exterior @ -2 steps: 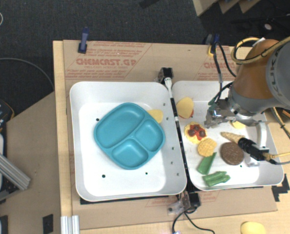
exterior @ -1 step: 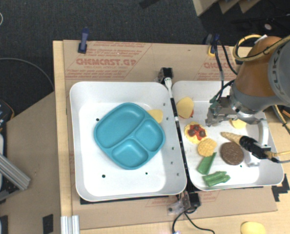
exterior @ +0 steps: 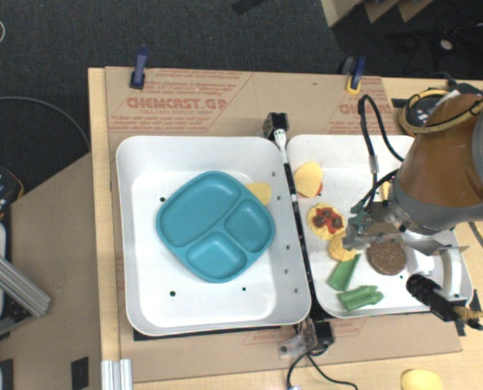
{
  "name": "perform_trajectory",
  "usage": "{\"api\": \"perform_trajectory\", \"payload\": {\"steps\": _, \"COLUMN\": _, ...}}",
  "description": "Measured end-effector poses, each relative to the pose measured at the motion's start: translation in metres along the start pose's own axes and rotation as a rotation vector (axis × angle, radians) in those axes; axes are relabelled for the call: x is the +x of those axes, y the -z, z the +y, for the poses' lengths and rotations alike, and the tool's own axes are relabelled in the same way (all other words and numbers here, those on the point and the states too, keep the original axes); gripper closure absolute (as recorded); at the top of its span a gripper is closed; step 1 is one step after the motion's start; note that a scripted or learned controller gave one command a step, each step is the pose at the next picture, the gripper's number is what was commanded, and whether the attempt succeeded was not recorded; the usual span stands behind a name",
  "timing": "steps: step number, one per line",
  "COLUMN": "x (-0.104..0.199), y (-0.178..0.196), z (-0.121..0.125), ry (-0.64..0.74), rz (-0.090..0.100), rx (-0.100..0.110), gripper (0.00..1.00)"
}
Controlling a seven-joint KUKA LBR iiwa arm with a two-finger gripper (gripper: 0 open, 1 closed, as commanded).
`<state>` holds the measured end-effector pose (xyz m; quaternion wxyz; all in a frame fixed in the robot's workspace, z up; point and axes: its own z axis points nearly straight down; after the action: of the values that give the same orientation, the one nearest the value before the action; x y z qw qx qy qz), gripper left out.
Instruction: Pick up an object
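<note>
The right bin (exterior: 339,149) holds several toy foods. A yellow and red piece (exterior: 309,179) lies near its left wall, with a round pizza-like piece (exterior: 325,219) and a tan cracker (exterior: 338,249) below it. A brown round patty (exterior: 386,258) sits further right, and two green vegetables (exterior: 343,274) (exterior: 360,297) lie toward the front. My gripper (exterior: 362,232) hangs low over the middle of this bin, between the cracker and the patty, and its tip is hidden by the wrist.
In the left bin (exterior: 136,242) a blue divided plate (exterior: 215,226) lies with a small yellow piece (exterior: 259,192) at its upper right edge. The grey and orange arm (exterior: 445,177) covers the right bin's right half. A black cable (exterior: 370,136) loops over the back.
</note>
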<state>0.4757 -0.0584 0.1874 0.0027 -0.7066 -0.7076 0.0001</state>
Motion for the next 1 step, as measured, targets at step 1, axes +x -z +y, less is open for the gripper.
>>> {"api": "perform_trajectory", "payload": {"steps": 1, "x": 0.0779, "y": 0.076, "z": 0.0047, "ry": 0.008, "rz": -0.001, "rx": -0.013, "gripper": 1.0}}
